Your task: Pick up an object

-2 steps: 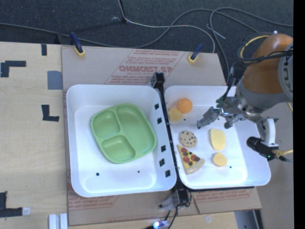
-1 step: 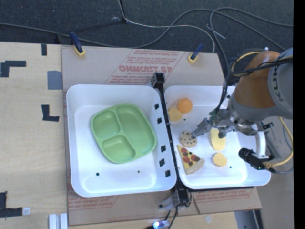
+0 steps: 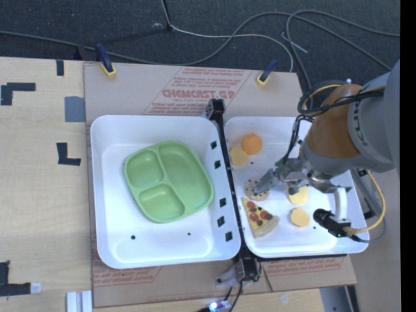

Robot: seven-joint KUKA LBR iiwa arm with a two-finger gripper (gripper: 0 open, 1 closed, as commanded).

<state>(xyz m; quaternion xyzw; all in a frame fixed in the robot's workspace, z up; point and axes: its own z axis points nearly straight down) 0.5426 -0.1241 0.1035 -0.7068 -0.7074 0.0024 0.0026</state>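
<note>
The small round tan piece [image 3: 251, 188], speckled with dark spots, lies in the right bin [image 3: 325, 244] just above the pizza slice [image 3: 260, 217], close to it but apart. The gripper [image 3: 262, 186] sits right at this tan piece, over its right edge, and so also just above the pizza slice; whether it is apart, together or clamped on the piece cannot be told from this angle, and the piece is not clearly seen held. The pizza slice itself is a toy wedge with red and dark toppings, lying flat, its point up and to the left. To the right of the pizza slice lies a round yellow piece [image 3: 299, 218], and above that one, up and right of the pizza slice, another yellow piece [image 3: 298, 195] partly under the wrist. Further above the pizza slice are a pale yellow piece [image 3: 238, 156] and, touching or just beside it, an orange ball [image 3: 251, 143]. The arm [image 3: 338, 132], grey with its orange band, reaches in from up and right of the pizza slice. Left of the pizza slice, across the black divider [image 3: 224, 174], the left bin [image 3: 107, 239] holds a green divided plate [image 3: 169, 181], lying flat with three compartments.
</note>
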